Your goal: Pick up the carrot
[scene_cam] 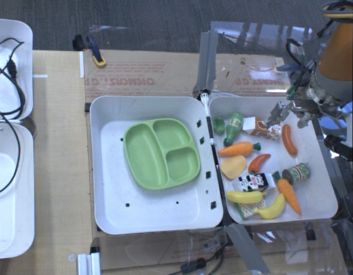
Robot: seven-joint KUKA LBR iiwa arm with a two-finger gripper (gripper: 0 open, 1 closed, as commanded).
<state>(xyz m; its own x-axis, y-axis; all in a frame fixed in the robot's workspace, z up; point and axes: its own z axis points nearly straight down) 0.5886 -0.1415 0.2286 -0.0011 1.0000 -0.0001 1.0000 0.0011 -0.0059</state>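
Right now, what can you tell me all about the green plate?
The plate is pale green, looks like plastic, and is a rounded square with three sunken sections: two on the side near the top of the view, one smaller nearer the right bin. Nothing lies in them. It rests flat, turned askew, about mid-floor in the left bin, touching only the floor, apart from its walls.
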